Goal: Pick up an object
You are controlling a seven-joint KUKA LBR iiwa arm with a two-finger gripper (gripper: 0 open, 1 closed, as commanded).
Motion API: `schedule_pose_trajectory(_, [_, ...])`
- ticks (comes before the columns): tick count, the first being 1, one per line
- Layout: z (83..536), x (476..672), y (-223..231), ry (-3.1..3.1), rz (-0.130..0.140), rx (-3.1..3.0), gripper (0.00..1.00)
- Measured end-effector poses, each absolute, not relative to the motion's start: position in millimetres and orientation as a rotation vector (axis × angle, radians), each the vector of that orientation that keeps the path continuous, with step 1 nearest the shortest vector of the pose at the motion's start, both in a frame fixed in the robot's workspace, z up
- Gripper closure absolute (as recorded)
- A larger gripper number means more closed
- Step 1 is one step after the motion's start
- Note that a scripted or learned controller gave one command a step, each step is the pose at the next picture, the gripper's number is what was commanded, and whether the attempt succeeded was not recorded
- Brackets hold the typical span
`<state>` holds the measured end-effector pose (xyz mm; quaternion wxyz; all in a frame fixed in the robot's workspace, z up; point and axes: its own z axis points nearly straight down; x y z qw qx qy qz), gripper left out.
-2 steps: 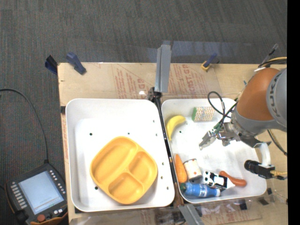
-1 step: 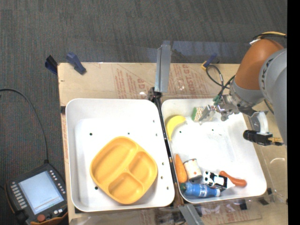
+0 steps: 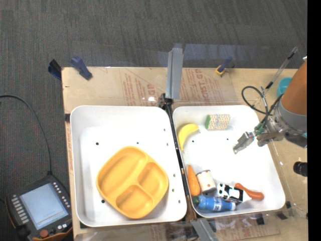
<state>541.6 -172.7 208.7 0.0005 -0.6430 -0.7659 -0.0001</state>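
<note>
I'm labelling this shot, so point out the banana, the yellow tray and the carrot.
banana point(image 3: 186, 133), camera view, middle of its curve
yellow tray point(image 3: 132, 182), camera view, central divider
carrot point(image 3: 193, 181), camera view, mid body

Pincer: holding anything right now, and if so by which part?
Nothing held. The pincer hangs open above bare floor of the right bin, apart from the banana and sponge.

A grey arm point(image 3: 293, 115) with an orange band point(image 3: 296, 92) is seen; black cables are looped beside the metallic gripper point(image 3: 243, 143)
</note>
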Motion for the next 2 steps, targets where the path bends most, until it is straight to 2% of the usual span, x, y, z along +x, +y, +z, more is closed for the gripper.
schedule_pose_trajectory(1, [134.4,475.0,-162.6,-2.609,0.0,-1.739,0.0])
schedule_pose_trajectory(2, [86.7,476.4,-210.4,-2.365,-0.004,-2.061,0.0])
